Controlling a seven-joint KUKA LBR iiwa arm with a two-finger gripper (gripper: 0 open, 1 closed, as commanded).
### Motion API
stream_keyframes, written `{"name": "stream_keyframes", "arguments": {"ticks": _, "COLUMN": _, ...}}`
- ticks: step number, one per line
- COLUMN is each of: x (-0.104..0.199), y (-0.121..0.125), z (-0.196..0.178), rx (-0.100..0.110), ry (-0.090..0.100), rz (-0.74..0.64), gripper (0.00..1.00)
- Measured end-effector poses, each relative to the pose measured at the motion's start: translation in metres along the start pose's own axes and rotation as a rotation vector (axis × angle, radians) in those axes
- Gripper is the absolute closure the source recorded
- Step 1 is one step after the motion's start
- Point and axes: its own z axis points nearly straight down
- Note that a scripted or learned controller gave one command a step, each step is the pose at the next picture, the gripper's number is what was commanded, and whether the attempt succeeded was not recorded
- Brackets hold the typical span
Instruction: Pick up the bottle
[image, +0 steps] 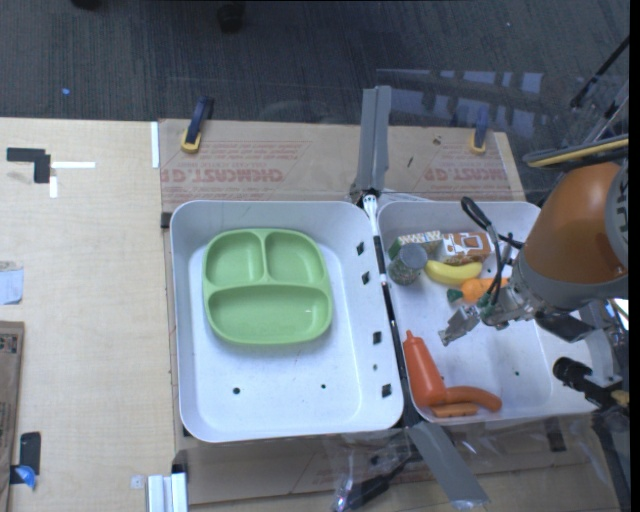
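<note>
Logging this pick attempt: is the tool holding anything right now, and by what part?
Nothing is held. The tool hovers in the right bin, apart from the orange bottle lying near the bin's left wall.

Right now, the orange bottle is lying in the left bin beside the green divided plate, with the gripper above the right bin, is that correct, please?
Not quite: the camera view shows the orange bottle lying in the right bin, along its left wall, not in the left bin. The green divided plate lies in the left bin, and the gripper is above the right bin, as you said.
</note>
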Motion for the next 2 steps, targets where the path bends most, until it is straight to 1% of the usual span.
{"name": "stream_keyframes", "arguments": {"ticks": 1, "x": -0.100, "y": -0.059, "z": -0.087, "rx": -0.003, "ry": -0.003, "rz": -0.133, "gripper": 0.00}}
{"name": "stream_keyframes", "arguments": {"ticks": 2, "x": -0.082, "y": -0.011, "z": 0.039, "rx": -0.002, "ry": 0.000, "rz": 0.118, "gripper": 0.00}}
